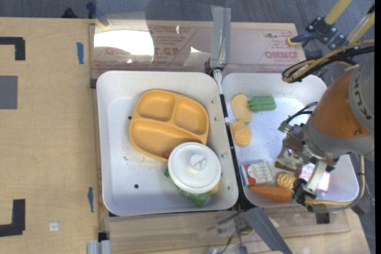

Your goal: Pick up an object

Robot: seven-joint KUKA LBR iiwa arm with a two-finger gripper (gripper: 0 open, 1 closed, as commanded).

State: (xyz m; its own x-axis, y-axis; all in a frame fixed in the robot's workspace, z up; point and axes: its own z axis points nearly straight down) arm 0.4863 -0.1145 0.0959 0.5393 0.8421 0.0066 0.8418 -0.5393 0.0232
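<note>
At lower right, the gripper point(300, 182) hangs low over a carrot point(271, 193) and cracker point(285, 179), seemingly lining up a pick; jaw state cannot be told.

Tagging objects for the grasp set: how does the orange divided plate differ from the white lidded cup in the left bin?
The orange divided plate is flat, wide and shallow, split into compartments; the white lidded cup is round, taller and closed by a lid. The plate lies near the bin's middle; the cup sits nearer the front edge, overlapping the plate's lower right corner. The plate covers much more area than the cup. Both are in the left bin, away from the gripper over the right bin.
</note>
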